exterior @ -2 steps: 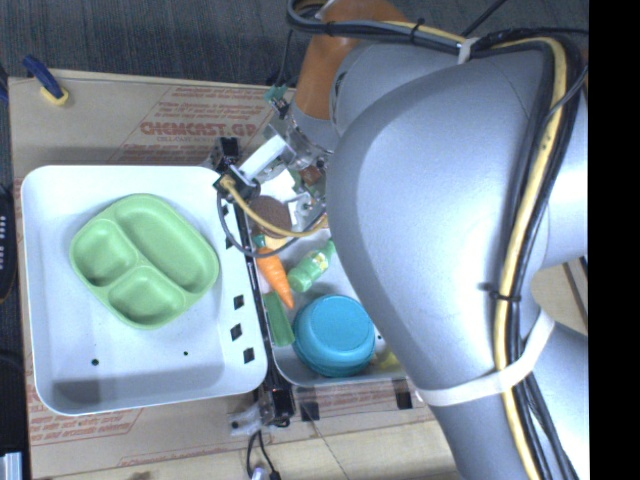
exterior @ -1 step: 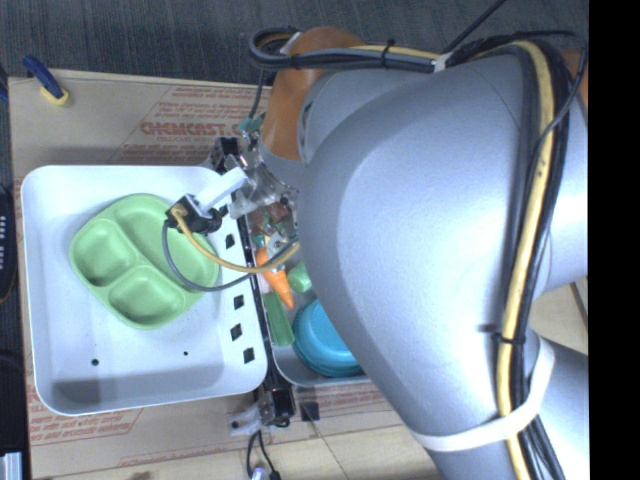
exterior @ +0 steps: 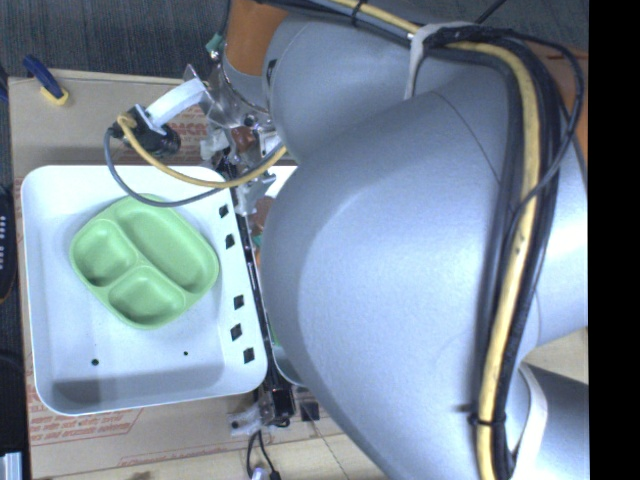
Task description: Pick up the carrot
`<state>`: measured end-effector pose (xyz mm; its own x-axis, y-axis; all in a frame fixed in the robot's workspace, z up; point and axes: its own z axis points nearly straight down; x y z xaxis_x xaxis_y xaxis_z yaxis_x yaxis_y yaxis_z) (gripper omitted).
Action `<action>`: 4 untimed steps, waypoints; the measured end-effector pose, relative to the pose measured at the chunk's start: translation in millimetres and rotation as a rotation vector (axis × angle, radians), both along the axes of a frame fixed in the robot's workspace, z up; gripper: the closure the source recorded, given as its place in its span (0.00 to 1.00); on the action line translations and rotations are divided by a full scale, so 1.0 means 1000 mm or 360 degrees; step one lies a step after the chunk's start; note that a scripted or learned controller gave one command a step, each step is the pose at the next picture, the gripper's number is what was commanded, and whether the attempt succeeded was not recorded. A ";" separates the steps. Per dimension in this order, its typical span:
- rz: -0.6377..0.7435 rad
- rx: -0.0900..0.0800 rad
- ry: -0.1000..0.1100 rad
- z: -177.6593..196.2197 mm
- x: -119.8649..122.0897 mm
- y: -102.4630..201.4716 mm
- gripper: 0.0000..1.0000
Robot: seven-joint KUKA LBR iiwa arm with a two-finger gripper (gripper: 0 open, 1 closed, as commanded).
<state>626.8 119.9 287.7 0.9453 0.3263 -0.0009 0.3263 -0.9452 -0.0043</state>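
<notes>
Grey arm casing is seen across most of the right side of the cam view, w/ the orange band at top centre. Black and yellow cables are run along the casing. The gripper is seen below the band, at the top end of the wall between the 2 bins, amid metal brackets and a white fitting. Whether it is spread, pressed together or pinching anything cannot be told, as the hardware is cluttered and partly hidden by the arm. A thin yellow wire and a black wire are looped from the wrist over the top edge of the left bin. 1 green plate w/ 3 compartments is lying flat in the left bin, upper-left of its centre, apart from the walls. Nothing is seen in the compartments. Small black squares are spaced along that bin's right wall. The right bin is almost wholly covered by the arm, so the carrot's posn cannot be told. A blue and yellow item is lying on the brown bench beyond the left bin's far corner.
</notes>
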 end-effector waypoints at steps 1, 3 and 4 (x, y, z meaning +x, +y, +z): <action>0.0463 0.0001 0.0031 -0.157 -0.103 -0.002 0.00; 0.0223 0.0005 0.0009 -0.061 -0.151 0.013 1.00; 0.0246 0.0008 0.0033 -0.054 -0.153 0.014 1.00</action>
<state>474.3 133.9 234.0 0.8835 0.4682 -0.0176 0.4679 -0.8836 -0.0174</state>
